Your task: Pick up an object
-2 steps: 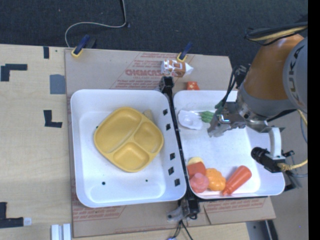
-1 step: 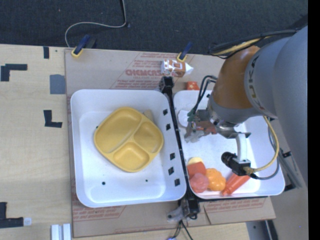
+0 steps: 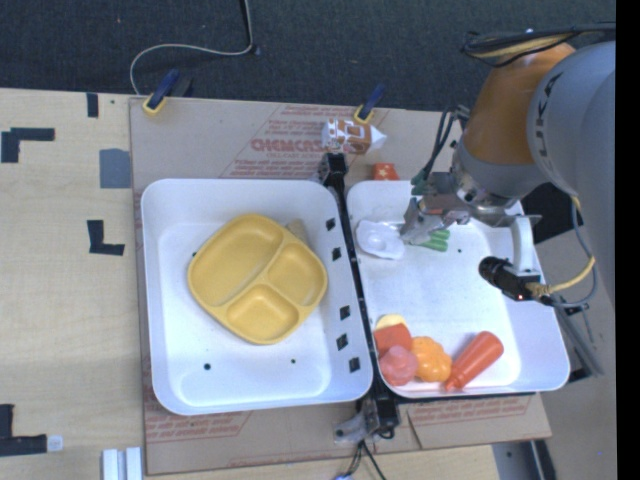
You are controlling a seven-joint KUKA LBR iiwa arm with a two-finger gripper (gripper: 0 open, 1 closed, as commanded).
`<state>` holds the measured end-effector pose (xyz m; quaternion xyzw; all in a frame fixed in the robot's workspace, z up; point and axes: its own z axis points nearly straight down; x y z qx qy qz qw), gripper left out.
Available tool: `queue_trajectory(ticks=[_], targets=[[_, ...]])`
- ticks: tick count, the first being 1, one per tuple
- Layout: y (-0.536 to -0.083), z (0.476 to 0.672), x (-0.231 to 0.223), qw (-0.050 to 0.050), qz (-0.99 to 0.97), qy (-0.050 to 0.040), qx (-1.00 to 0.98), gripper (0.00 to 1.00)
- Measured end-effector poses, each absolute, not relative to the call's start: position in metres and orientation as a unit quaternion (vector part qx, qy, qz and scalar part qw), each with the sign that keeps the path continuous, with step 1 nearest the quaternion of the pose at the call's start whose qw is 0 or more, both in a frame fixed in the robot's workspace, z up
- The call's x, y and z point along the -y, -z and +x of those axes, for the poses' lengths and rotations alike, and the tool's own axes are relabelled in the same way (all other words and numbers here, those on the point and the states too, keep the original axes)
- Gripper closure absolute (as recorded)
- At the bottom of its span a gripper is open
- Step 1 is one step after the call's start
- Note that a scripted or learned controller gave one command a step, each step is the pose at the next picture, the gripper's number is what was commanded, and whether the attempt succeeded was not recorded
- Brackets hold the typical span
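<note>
Over the right bin point(image 3: 560, 363), your claw point(image 3: 425, 230) sits low above a green object point(image 3: 436, 240) beside a white piece point(image 3: 379, 239); its spread is unreadable. Centre on the green object, descend straight, avoiding the white piece.

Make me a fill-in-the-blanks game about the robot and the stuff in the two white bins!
1. The big divided tray in the left bin is the colour ____.
2. The orange carrot lies in the ____ bin.
3. The gripper is over the right bin, beside a small ____ object near the divider.

Missing words: yellow; right; white
</note>
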<state>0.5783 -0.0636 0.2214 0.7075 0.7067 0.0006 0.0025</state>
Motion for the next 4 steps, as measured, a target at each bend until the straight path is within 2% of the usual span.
queue_trajectory(ticks=[1,2,3,4], targets=[[-0.202,0.559,0.002,-0.002,0.705,0.0008,-0.709,1.0],[-0.268,0.562,0.047,0.003,0.708,-0.0012,-0.706,1.0],[-0.218,0.554,0.022,-0.002,0.706,0.0021,-0.708,1.0],[-0.192,0.575,-0.037,-0.001,0.705,0.0009,-0.709,1.0]])
